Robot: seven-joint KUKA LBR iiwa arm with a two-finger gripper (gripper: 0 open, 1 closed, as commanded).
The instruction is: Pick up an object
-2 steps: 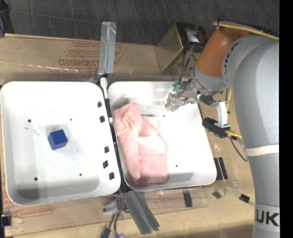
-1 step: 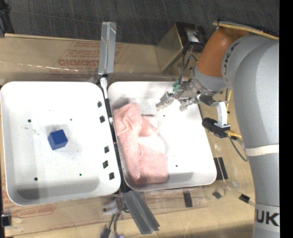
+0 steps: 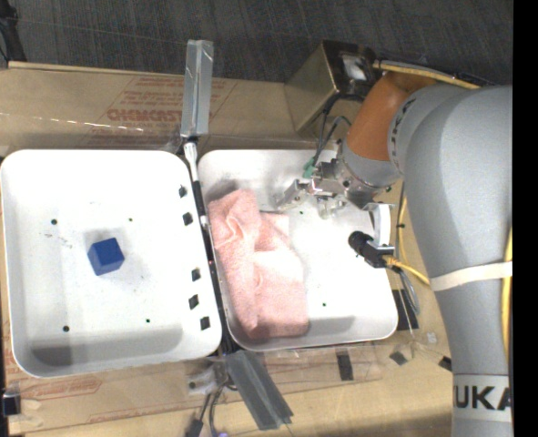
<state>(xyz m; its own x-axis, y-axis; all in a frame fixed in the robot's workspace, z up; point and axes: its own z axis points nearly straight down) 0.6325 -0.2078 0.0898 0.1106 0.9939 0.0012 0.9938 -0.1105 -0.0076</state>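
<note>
bottom of the frame first: the kuka arm [image 3: 455, 244] fills the right side, reaching in over the right bin [image 3: 369, 312]. the pink cloth [image 3: 259, 262] lies crumpled along that bin's left side, against the divider, long axis running near to far, so roughly parallel to the bin's left wall. across the divider the left bin [image 3: 32, 271] holds a blue cube [image 3: 106, 255], sitting alone left of centre on bare floor, well apart from the arm. further back, the gripper [image 3: 316, 189] sits over the far part of the right bin, just right of the cloth's far end, nothing visibly between its fingers. the view is too cluttered with cables and fittings to make out the jaw gap, so i cannot tell whether they are apart or together. key relation: the cloth lies to the left and nearer the camera from the gripper, near it, while the cube is a full bin away. likely target is the cloth; a short shift left and a drop would probably do it. count: two bins, one cloth, one cube, one arm, one gripper. soft folds may slip out of a pinch.
</note>
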